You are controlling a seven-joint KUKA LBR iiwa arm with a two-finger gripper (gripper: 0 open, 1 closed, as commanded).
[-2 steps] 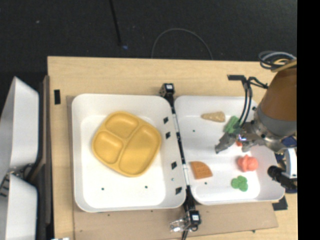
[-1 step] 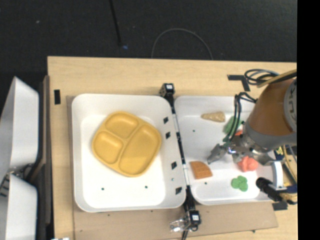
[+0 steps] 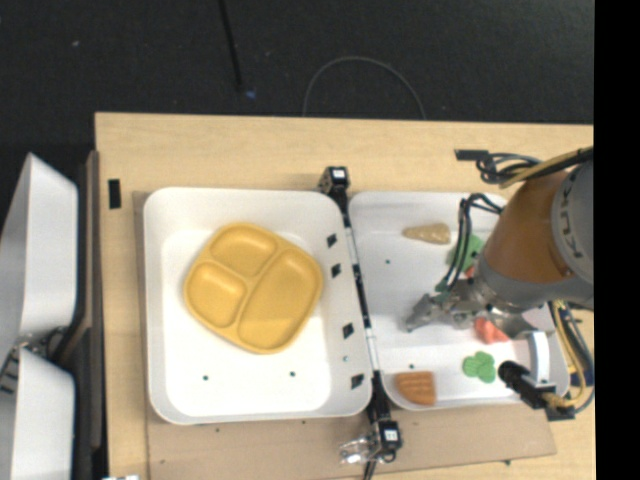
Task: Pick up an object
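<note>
Broadly, a pale wooden bench (image 3: 250, 148) fills the middle of the view, with dark floor beyond its far edge and a thin cable loop (image 3: 365, 83) lying on that floor. White panels (image 3: 40, 268) stand off the bench's left side.

Two shallow white bins sit side by side on the bench, their inner walls meeting along a black-clipped seam. The left bin (image 3: 170, 368) holds a yellow divided plate (image 3: 253, 286), which lies flat near the bin's centre with bare white floor all round it, widest along the near wall and the left wall.

The right bin (image 3: 385, 228) is more crowded. The grey arm with its orange band (image 3: 530, 233) reaches in from the right and covers much of the bin's right half. The gripper (image 3: 432, 311) points left, low over the bin floor near the middle; whether its fingers are parted or closed cannot be told, and nothing is visibly between them.

Small things lie around it: a tan piece (image 3: 427, 233) near the far wall, apart from the gripper; an orange wedge (image 3: 415, 386) against the near wall; a green piece (image 3: 480, 367) just right of that; and a red piece (image 3: 492, 332) partly under the wrist. Bare floor remains along the right bin's left side, between the seam and the gripper.
</note>
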